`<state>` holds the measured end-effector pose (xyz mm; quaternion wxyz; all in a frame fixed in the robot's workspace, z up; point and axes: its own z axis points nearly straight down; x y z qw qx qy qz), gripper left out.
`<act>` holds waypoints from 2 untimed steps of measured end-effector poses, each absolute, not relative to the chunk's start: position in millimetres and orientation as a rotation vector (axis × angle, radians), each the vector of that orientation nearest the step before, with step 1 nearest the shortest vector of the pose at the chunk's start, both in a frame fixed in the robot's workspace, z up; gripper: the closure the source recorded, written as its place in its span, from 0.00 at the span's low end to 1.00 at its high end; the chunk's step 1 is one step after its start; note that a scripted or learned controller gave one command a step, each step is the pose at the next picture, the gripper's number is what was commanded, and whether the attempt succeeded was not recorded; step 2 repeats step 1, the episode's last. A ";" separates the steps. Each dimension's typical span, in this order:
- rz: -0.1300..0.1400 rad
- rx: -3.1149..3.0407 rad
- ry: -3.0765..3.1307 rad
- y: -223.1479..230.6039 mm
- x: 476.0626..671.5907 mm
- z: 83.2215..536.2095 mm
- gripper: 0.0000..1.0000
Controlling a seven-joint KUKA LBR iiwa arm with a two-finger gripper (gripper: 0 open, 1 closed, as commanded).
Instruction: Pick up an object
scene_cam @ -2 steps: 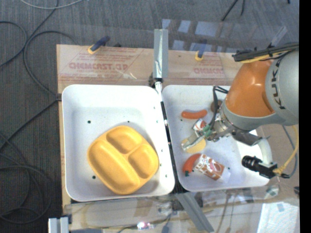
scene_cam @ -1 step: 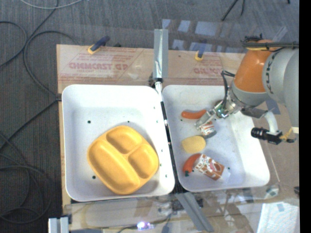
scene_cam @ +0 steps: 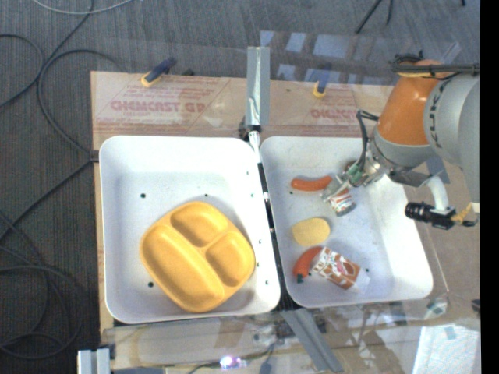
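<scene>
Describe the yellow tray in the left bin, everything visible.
The yellow tray looks like moulded plastic, glossy, with rounded corners and three compartments: one long, two smaller. It holds nothing visible. It lies flat, right way up, turned at an angle to the walls of the left bin, toward the bin's near right corner. Only the bin floor seems to touch it.

One fixed camera up high, looking down at a slant over the table (scene_cam: 109,92), far enough back to take in both bins (scene_cam: 117,178) side by side, the arm (scene_cam: 437,123) entering from the right
</scene>
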<state>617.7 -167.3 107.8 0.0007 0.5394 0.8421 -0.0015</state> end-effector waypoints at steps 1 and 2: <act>-0.003 1.819 2.560 -112.8 623.3 206.3 1.00; -0.003 1.819 2.560 -112.8 623.3 206.3 1.00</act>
